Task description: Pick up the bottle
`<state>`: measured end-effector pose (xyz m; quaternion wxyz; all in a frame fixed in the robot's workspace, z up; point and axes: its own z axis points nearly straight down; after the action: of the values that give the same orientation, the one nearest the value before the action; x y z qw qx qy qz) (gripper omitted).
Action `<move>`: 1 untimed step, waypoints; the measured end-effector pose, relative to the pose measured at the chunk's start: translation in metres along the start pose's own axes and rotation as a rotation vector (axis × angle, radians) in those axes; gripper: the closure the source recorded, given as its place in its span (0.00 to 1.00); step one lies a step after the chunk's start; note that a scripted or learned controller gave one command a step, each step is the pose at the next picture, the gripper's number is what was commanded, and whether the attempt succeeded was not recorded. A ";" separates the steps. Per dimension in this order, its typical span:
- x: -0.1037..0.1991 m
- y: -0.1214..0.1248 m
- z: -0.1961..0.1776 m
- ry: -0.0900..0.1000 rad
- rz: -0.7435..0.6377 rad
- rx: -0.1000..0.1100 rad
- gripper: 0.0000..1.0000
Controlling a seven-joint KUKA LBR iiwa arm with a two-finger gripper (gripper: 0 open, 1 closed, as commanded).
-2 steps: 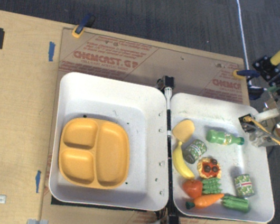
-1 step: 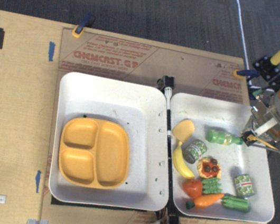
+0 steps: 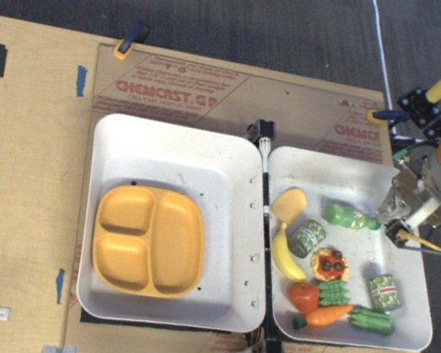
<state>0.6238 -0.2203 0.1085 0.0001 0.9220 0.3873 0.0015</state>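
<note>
1. Two shallow white bins sit side by side on my bench: the left bin [image 3: 116, 145] holds a yellow plastic plate with three compartments [image 3: 149, 240], and the right bin [image 3: 419, 321] holds the toy food.
2. My target, the green plastic bottle [image 3: 347, 217], lies on its side in the upper part of the right bin, its neck pointing right.
3. I see the grey two-finger gripper [image 3: 394, 221] hanging just beside the bottle's neck end, at the bin's right wall; I cannot tell from this slant how far apart its tips stand, and nothing shows between them.
4. Below the bottle I count a yellow banana [image 3: 285, 255], a small green-labelled can [image 3: 306, 236], a small pizza toy [image 3: 330, 265], a red tomato [image 3: 303, 295], an orange carrot [image 3: 325, 314] and another small green-labelled can [image 3: 384, 292].
</note>
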 end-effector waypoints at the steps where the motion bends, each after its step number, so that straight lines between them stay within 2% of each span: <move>1: 0.020 0.014 -0.029 -0.002 -0.175 -0.001 1.00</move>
<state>0.6482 -0.2159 0.1371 0.0013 0.8846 0.4663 0.0006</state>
